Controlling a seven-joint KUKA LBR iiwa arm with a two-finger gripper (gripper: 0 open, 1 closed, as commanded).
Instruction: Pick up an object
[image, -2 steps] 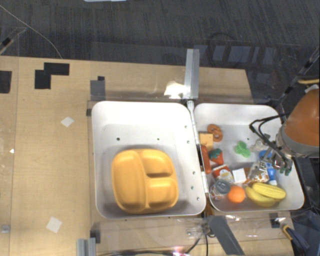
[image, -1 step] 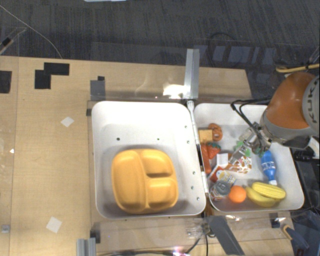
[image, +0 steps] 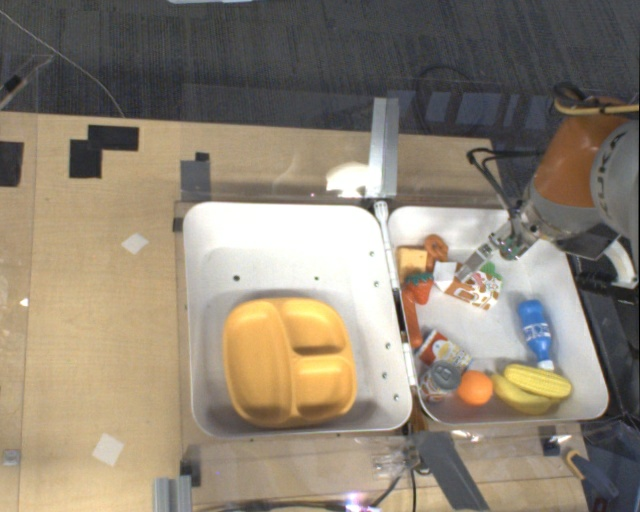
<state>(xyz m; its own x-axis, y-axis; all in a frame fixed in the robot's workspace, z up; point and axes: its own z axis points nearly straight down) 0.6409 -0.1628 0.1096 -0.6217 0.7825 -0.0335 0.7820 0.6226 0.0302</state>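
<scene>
Reaching in from the right, the grey arm (image: 590, 170) angles its gripper (image: 470, 268) down onto a small carton (image: 478, 288) in the right bin (image: 585, 330); finger state unclear.

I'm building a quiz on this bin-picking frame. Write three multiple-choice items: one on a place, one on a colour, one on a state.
1. Where does the yellow divided tray lie?
A. Left bin
B. Right bin
C. On the bench outside the bins

2. What colour is the bottle in the right bin?
A. Green
B. Blue
C. Black

3. Where is the gripper?
A. Over the left bin
B. Outside both bins
C. Down in the right bin, beside the small printed carton

Answers:
1. A, the tray fills much of the left bin.
2. B, its body is blue with a white label.
3. C, its tip sits at the carton's upper edge.
</scene>
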